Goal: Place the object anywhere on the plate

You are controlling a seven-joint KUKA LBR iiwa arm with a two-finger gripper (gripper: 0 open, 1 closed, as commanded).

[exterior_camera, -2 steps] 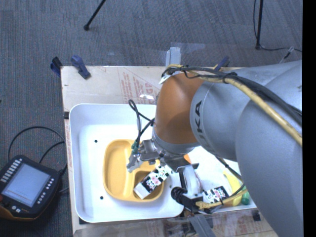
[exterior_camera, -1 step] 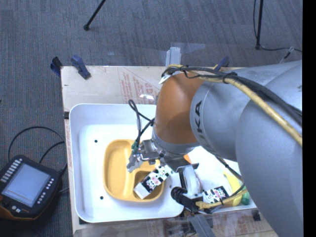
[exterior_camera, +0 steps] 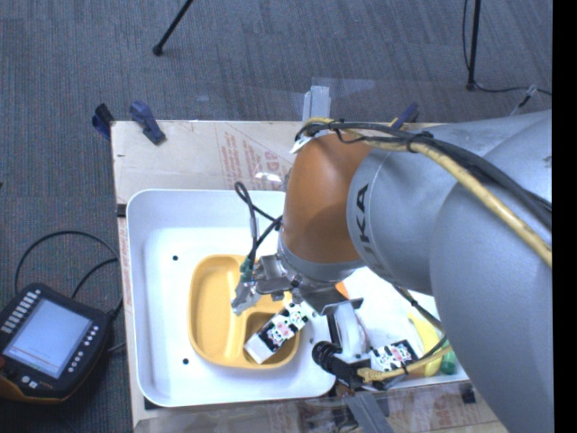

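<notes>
Camera view: yellow oval plastic plate (exterior_camera: 209, 309) lies in the left white shallow bin (exterior_camera: 149, 242). Small white carton with black cow-spot print (exterior_camera: 273, 334) sits at the plate's right rim, tilted, partly inside. Two-finger gripper (exterior_camera: 245, 294) hovers above the plate just left of the carton (wrist hides the tips; whether anything is gripped can't be told). Risk: the carton, perched on the rim, could tip out if nudged.

Dark letters run up the grey arm (exterior_camera: 433, 242) beside its orange band, reading as part of "KUKA". Red print on the cardboard worktop (exterior_camera: 225, 147) is too faint to read.
</notes>
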